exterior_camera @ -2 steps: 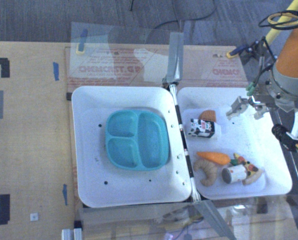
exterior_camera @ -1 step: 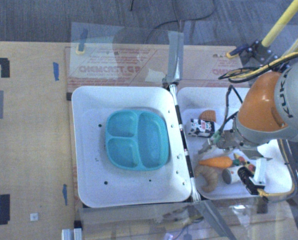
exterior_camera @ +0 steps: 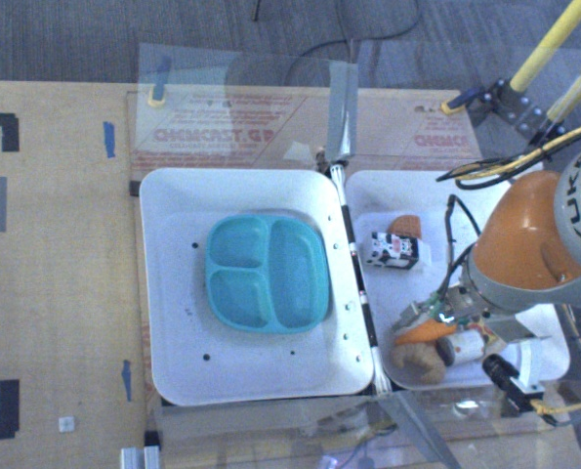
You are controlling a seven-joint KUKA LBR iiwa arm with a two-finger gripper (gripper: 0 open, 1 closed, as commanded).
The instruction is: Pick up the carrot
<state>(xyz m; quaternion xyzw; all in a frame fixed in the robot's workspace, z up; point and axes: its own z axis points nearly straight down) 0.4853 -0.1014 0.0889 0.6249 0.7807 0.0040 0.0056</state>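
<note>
A: Carrot [exterior_camera: 425, 332], quick. What does it look like?

B: Small, orange, tapered. One end looks thicker, toward the right, partly under the gripper [exterior_camera: 444, 313]. The narrow tip is on the left.

A: Axis?

B: Long axis runs roughly left to right in the frame, the right end tilted slightly up. Tip points toward the lower left, at the divider between the two bins.

A: Where is it?

B: Lower part of the right bin [exterior_camera: 368, 291], lower right of the frame. It is touching or just above a tan lumpy thing [exterior_camera: 417, 361] near the bin's bottom edge.

A: Gripper state?

B: It sits right over the carrot's thick end, with the grey and orange arm [exterior_camera: 524, 237] above it. Cannot tell how wide it is, or whether the carrot is actually held. Too cluttered and blurred.

A: Other stuff?

B: A black and white patterned object [exterior_camera: 394, 250] and a small brown item [exterior_camera: 405, 227] sit in the upper part of the right bin. A teal divided plate [exterior_camera: 268, 273] is in the middle of the left bin [exterior_camera: 173, 291].
</note>
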